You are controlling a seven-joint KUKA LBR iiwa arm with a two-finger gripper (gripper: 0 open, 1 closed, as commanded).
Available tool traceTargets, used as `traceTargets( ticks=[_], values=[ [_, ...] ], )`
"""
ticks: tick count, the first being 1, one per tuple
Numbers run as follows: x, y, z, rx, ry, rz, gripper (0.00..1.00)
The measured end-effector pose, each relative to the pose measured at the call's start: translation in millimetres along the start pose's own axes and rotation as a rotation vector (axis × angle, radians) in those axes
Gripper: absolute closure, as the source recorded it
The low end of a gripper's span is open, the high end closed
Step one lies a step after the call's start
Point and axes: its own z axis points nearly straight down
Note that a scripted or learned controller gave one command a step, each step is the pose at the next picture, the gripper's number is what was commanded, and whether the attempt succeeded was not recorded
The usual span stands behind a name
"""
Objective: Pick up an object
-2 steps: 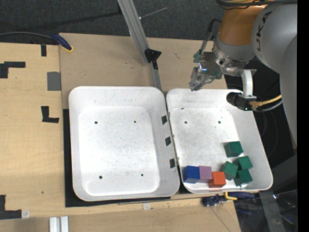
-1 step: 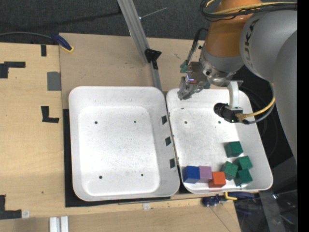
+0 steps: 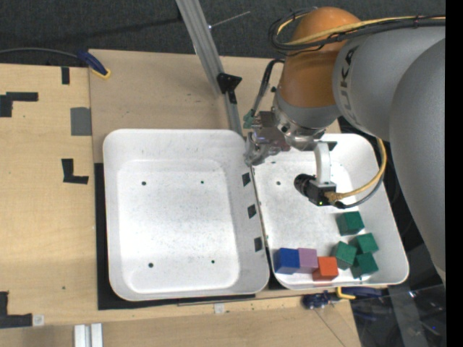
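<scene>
- The gripper [image 3: 257,149] hangs at the far left corner of the right bin [image 3: 289,219], close over the rim it shares with the left bin [image 3: 173,215]; whether it is open or closed I cannot tell, as its tip is small and blurred against the white.
- No block lies near it; the floor around that corner is bare.
- The things to pick lie well apart from it, along the near edge of the right bin; a blue block [image 3: 287,259], a lilac block [image 3: 308,257] and an orange block [image 3: 327,267] sit touching in a row; a cluster of green blocks [image 3: 350,223] spreads just to their right.
- Going down where it hangs would likely close on nothing, or strike the shared rim, since it sits so tight to that edge.
- At the row, the blocks are packed with no gaps; a descent could land on top of one, shove its neighbours, or catch two at once.
- The near wall also crowds them; an approach there may hit the wall.
</scene>
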Motion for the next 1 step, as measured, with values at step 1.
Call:
traceTargets(
  ticks=[1],
  values=[
    [57.3, -13.8, -5.8, -0.003, 0.002, -0.003, 1.0]
  ],
)
